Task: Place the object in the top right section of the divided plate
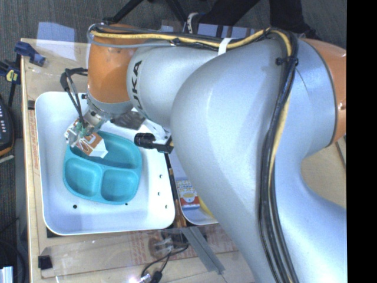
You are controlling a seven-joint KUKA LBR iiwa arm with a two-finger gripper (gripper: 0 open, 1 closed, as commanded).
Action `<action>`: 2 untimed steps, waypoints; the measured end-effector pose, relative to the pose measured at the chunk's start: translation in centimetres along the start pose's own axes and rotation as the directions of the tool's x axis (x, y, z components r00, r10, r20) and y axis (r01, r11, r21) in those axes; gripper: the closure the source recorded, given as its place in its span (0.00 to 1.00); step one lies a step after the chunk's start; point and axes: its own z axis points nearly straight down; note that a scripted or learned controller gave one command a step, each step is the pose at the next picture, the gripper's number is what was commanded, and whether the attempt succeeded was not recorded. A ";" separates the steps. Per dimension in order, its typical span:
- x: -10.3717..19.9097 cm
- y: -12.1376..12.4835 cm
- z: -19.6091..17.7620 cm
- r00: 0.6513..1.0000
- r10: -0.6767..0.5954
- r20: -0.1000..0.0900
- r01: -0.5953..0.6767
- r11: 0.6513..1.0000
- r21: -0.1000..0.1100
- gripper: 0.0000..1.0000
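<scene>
The claw (84, 135) hangs low over the upper left rim of the blue divided plate (106, 173), at the end of the grey arm (235, 128) with its orange band (109, 69). Whether its fingers are apart or together I cannot tell — the tip is a small cluttered patch. Right at that tip, touching or just under it, sits a small brown and white object (91, 145), lying at the plate's upper edge over the large long section; whether the claw grips it cannot be made out.

Below the claw lie the plate's two smaller sections, side by side. The plate rests in a shallow white bin (47, 158) that spreads out on all sides beneath the claw. To the claw's right — past a black knob (144, 139) on the arm — a printed card (189, 196) shows under the arm's bulk. Further out, the wooden bench (106, 252) runs below the bin.
</scene>
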 end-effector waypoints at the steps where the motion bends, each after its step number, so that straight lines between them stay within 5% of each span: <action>1: 2.4 -8.4 -5.9 1.000 -0.017 -0.010 0.017 1.000 0.013 1.00; 2: 2.3 -8.4 -5.9 1.000 -0.016 -0.010 0.016 1.000 0.014 0.00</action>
